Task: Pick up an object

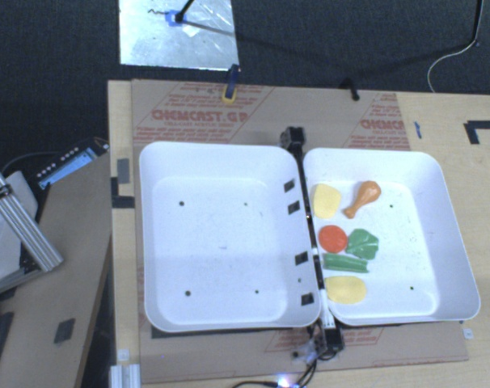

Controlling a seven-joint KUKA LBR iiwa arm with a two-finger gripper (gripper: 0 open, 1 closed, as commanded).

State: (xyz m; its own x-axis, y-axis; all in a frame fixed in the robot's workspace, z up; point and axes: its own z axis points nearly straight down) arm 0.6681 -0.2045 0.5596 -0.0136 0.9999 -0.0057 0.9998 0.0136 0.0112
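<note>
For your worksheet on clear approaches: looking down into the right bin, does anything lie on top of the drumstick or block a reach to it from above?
Nothing visible does. The drumstick lies uncovered in the right bin, apart from the other pieces.

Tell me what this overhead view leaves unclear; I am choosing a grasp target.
- Green leafy toy and green bean-like toy: too blurred to tell whether they touch.
- Yellow oval toy: too small to identify.
- Bench surface under the white right bin: hidden by the bin.
</note>
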